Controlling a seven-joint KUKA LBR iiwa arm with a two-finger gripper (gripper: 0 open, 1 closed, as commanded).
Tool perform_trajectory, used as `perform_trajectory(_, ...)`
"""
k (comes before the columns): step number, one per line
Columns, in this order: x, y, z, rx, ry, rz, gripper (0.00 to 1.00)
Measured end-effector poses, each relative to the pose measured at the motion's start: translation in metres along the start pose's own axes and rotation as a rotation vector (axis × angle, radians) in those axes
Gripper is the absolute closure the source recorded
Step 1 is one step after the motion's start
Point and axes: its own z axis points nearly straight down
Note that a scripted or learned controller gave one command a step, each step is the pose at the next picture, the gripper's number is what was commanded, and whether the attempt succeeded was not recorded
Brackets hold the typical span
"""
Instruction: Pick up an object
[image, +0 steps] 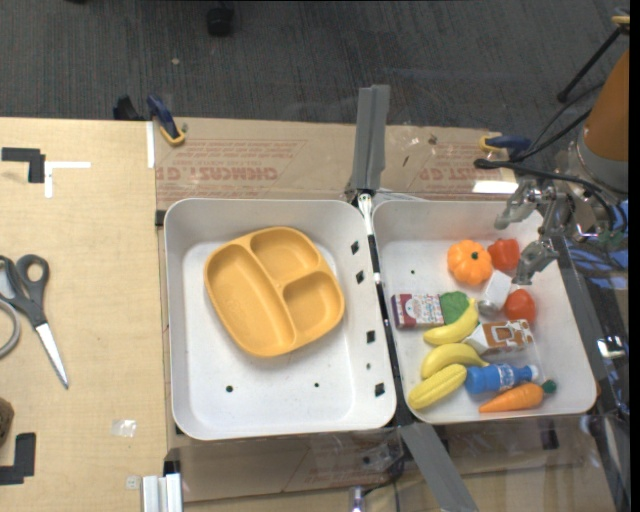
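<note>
My gripper (527, 236) hangs over the far right part of the right bin (440, 215), its two metal fingers apart with nothing between them. One fingertip is just above a red toy (504, 253). Close by lie an orange pumpkin (468, 262), a red tomato (520, 304) and a small white piece (495, 290). Nearer the front of that bin lie a red-and-white carton (414, 311), a green toy (456, 302), three yellow bananas (452, 328), an orange-and-white carton (506, 336), a blue bottle (500, 378) and a carrot (512, 398).
The left bin (260, 405) holds a yellow divided plate (275, 290). Scissors (35, 310) lie on the wooden bench at the left. A grey divider bar (371, 140) stands between the bins at the back. Cables hang along the right side by the arm.
</note>
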Motion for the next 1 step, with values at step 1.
perform_trajectory(1, 0.0303, 0.0573, 0.1156, -0.001, 0.000, -0.186, 0.00)
